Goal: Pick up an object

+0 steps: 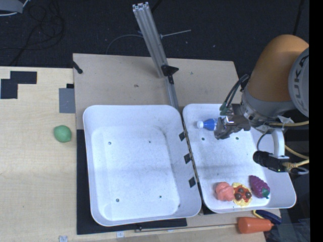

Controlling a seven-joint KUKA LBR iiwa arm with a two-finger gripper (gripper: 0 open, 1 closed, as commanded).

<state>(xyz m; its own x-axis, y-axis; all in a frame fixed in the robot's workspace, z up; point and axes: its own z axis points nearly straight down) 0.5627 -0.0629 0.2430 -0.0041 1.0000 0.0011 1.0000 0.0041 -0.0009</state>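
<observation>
— Blue and white, that small bottle (208,124) — where does it lie against your jaws?

— From the camera above, it lies on its side in the right bin (237,158), near the back wall, its white cap pointing left toward the divider. My gripper (222,130) sits right at the bottle's blue end, touching or nearly so. I cannot tell how far my jaws stand apart, nor whether the bottle is between them; the dark body of my wrist blurs that spot.

— And the rest of that bin?

— At the front edge, well apart from me, three toys sit in a row: an orange-pink lump (224,191), a yellow piece with dark spots (243,194), and a purple bunch of grapes (259,186). The first two touch; the grapes lie just beside them.

— The left bin (132,165)?

— White floor, a few small dark dots on it.

— Outside the bins?

— A green ball (62,133) rests on the pale bench (30,185) to the left. An orange carrot-like thing (254,224) lies on the bench in front of the right bin.
</observation>
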